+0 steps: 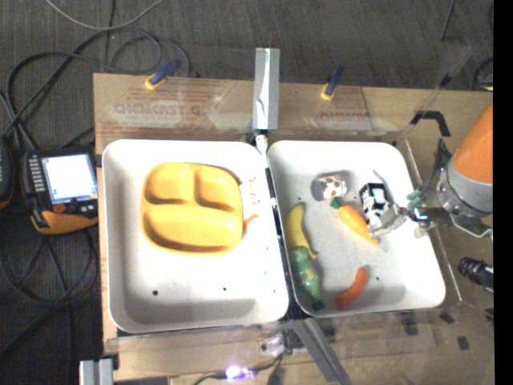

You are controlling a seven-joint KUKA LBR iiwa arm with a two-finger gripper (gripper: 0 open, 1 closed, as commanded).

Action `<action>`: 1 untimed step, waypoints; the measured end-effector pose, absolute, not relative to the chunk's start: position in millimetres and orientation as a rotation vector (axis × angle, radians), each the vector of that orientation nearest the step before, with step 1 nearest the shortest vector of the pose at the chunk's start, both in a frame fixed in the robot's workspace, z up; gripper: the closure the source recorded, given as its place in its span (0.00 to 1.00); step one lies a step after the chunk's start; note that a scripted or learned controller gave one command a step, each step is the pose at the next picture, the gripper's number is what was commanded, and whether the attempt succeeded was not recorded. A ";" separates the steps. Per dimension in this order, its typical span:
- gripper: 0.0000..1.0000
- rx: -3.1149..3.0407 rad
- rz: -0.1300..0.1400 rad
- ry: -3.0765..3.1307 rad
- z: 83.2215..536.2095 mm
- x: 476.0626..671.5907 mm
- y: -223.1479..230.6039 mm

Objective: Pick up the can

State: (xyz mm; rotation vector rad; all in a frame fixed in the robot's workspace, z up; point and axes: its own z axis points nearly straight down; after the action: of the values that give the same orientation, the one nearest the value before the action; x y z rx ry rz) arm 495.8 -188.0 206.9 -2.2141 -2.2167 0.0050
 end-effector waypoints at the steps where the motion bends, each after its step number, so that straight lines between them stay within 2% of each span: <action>1: 0.00 -2.334 0.007 -2.090 162.7 542.7 -137.3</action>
State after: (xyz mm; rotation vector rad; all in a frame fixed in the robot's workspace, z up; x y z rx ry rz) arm 542.7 -137.3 162.7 -2.3336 -2.0897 0.0065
